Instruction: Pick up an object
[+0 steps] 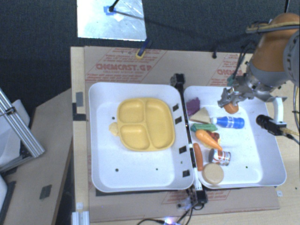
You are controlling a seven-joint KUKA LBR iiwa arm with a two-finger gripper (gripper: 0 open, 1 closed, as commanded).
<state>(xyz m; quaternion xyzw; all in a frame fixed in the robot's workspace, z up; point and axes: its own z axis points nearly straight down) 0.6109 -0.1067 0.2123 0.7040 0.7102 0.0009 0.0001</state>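
Right there — orange object (231, 108) just beneath the gripper (228, 100).

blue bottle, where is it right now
The blue bottle lies in the right bin, just below the gripper and above the carrot.

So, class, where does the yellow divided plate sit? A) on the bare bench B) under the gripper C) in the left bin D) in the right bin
C: the yellow plate lies flat in the left bin, while the small items are in the right bin.
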